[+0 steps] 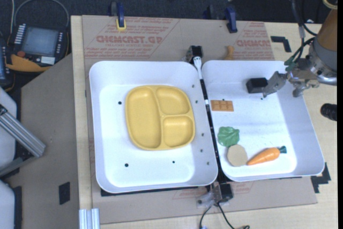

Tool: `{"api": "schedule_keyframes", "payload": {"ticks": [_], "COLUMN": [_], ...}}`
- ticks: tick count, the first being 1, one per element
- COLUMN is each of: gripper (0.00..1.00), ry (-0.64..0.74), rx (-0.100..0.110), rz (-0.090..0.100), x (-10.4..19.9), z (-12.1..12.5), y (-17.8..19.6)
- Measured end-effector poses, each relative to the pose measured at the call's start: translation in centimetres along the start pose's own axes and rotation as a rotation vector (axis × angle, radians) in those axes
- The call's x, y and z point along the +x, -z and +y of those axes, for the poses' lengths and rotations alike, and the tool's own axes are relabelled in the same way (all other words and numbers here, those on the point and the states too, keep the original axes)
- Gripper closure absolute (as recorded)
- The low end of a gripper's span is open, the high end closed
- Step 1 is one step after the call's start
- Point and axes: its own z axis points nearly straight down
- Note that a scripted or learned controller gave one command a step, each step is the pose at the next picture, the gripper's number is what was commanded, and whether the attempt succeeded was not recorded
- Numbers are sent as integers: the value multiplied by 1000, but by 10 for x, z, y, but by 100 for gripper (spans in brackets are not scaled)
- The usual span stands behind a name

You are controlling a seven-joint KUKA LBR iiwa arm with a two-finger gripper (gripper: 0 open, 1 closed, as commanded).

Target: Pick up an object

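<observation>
tool: the tool (pixel 296 85) hangs over the top right corner of the right bin (pixel 313 139), above the bin floor as far as we can judge. We see nothing gripped in it.
tool state: we cannot tell whether it is apart or together; the slant of the view hides it.
arm: the arm (pixel 328 43) reaches in from the right, with the wrist over the bin's far right rim.
nearest item: the orange waffle piece (pixel 222 106) lies flat by the bin's left wall, well apart from the tool.
other candidates: the green piece (pixel 229 135), the tan disc (pixel 237 155) and the carrot (pixel 265 155) sit along the near edge. Green and disc are touching or nearly so. The carrot's blunt end is just beside the disc, its leafy tip pointing right.
left bin: the left bin (pixel 107 161) holds a yellow divided plate (pixel 159 117), upright at centre. We judge it a poor target, being wide and flat.
surface: printed cardboard covers the surface (pixel 134 35) and both bins sit on it.
step: approach, we reckon. No target is reached and no pick is made yet.
next move: we'd travel toward the near edge and drop on the carrot, across its body. It has the clearest shape, with free space on its far side.
risk: the disc crowds the carrot's blunt end, so we'd aim mid-body or toward the tip. The waffle looks too thin to catch off the floor.
</observation>
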Motion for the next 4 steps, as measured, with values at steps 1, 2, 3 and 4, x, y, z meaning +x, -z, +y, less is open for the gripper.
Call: {"api": "schedule_keyframes", "payload": {"ticks": [1, 2, 3, 4], "gripper": [0, 0, 0, 0], "ry": [4, 2, 4, 3], "rx": [-14, -7, -6, -7], "rz": [-3, -1, 0, 0], "x": [1, -7, -1, -9], "z": [3, 4, 3, 5], "y": [8, -39, -83, -131]}}
